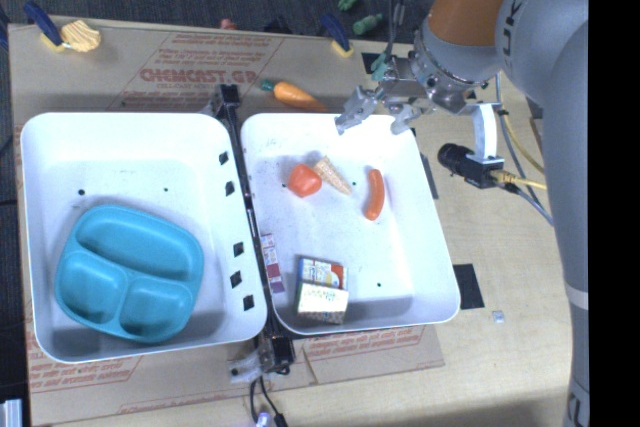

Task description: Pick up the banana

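My gripper (378, 118) hangs over the far rim of the right bin (430, 245), its two grey fingers (350, 119) spread apart with nothing between them. Below it in that bin lie an orange-red round piece (304, 181), a tan cone-shaped piece (334, 175) touching it, and a red-orange sausage (373, 193) a little to the right. A small printed box (322, 289) sits near the bin's front wall. I cannot make out a banana shape among these items.
The left bin (40, 155) holds a blue divided plate (128, 271). A toy carrot (292, 94) lies on the cardboard behind the bins. A pale yellow lump (80, 37) sits by a blue clamp at the far left corner.
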`<act>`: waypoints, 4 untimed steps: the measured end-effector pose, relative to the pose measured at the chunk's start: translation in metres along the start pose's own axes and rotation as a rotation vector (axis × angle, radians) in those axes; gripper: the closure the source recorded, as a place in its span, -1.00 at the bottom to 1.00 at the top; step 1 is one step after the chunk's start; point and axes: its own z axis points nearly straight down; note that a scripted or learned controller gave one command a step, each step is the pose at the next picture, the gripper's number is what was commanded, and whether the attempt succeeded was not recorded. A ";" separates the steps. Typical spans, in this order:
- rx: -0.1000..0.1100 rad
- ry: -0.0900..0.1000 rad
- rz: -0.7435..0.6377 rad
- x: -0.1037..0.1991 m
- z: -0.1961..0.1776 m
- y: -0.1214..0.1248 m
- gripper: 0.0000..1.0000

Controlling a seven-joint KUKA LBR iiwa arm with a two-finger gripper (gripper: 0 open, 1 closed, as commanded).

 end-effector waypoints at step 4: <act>-0.001 0.002 0.303 0.025 0.186 -0.049 -1.00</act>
